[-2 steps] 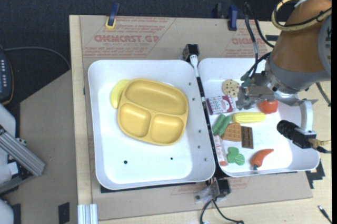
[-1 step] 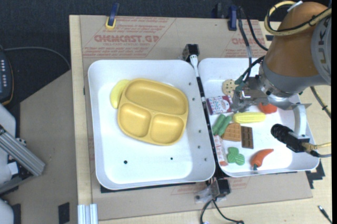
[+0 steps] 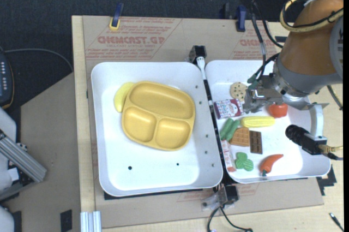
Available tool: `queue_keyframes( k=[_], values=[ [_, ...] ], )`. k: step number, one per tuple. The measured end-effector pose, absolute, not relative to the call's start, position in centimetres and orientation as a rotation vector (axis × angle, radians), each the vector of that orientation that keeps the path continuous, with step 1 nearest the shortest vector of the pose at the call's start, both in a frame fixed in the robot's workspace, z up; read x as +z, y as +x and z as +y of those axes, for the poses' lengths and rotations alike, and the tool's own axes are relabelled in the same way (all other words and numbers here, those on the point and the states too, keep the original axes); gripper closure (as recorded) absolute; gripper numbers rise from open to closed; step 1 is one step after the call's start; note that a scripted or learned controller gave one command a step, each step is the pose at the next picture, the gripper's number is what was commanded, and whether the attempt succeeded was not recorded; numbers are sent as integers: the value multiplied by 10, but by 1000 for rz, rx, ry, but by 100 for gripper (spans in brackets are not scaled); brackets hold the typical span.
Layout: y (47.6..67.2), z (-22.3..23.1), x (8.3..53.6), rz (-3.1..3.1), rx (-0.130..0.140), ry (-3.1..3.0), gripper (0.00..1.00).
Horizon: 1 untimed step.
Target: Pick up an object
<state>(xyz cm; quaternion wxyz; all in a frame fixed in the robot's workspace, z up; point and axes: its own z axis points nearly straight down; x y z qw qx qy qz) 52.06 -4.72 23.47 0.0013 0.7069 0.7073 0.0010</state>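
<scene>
Single fixed cam sat above the bench (image 3: 136,34), looked down at a slant, far enough to frame both white bins (image 3: 103,116). Arm (image 3: 311,40) entered from frame right.

Left bin (image 3: 109,132) holds a yellow divided tray (image 3: 158,114). Right bin (image 3: 218,70) holds assorted toy food; gripper (image 3: 255,99) sits low above the corn cob (image 3: 258,122).

Colours across the two bins

Yellow three-compartment plastic tray (image 3: 157,114) in the white left bin (image 3: 109,132); the white right bin (image 3: 305,165) holds a red toy tomato (image 3: 278,110), yellow corn cob (image 3: 258,122), speckled beige cookie (image 3: 237,89), red chili pepper (image 3: 271,161).
</scene>
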Motion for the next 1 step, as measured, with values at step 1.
queue_keyframes(
  k=[1],
  values=[
    [515, -43, 229, 2223, -2, 2223, 100]
  ],
)
